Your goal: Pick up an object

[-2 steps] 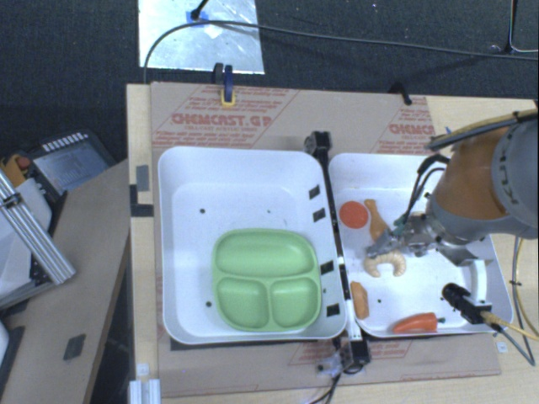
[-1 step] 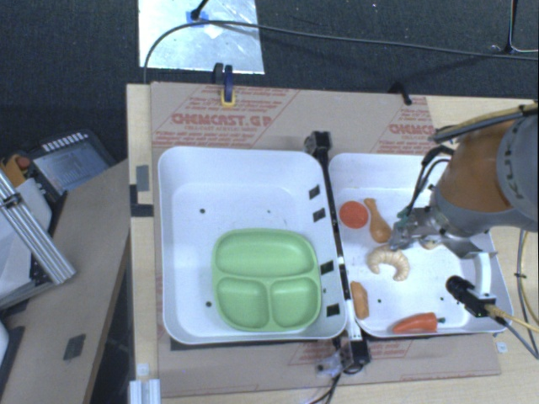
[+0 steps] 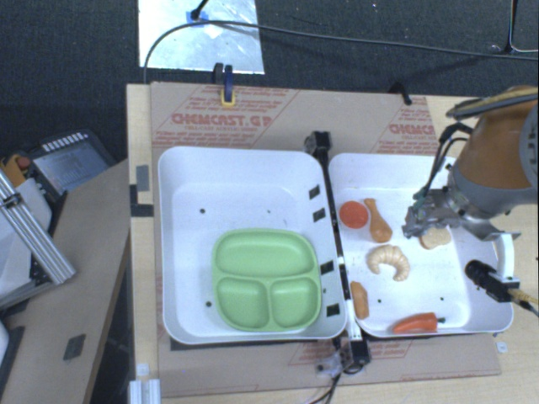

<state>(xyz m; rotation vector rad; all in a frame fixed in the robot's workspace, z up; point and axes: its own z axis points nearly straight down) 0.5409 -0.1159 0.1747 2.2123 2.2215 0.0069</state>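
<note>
The left bin (image 3: 181,192) holds a green three-compartment tray (image 3: 266,279), lying flat toward the near wall and well apart from the arm's work. Behind both bins, a cardboard sheet (image 3: 278,112) carries red print reading "CHEMCAST", twice; the rest is too small to read. The right bin (image 3: 396,171) keeps the pickable toys loosely scattered: a small orange piece (image 3: 360,300) by the divider, a red-and-tan drumstick (image 3: 365,216), a croissant (image 3: 390,261) and a red pepper (image 3: 415,322). The tool (image 3: 425,222) sits low over a pale, bread-like piece (image 3: 436,239), probably the target; I cannot tell its state.
</note>
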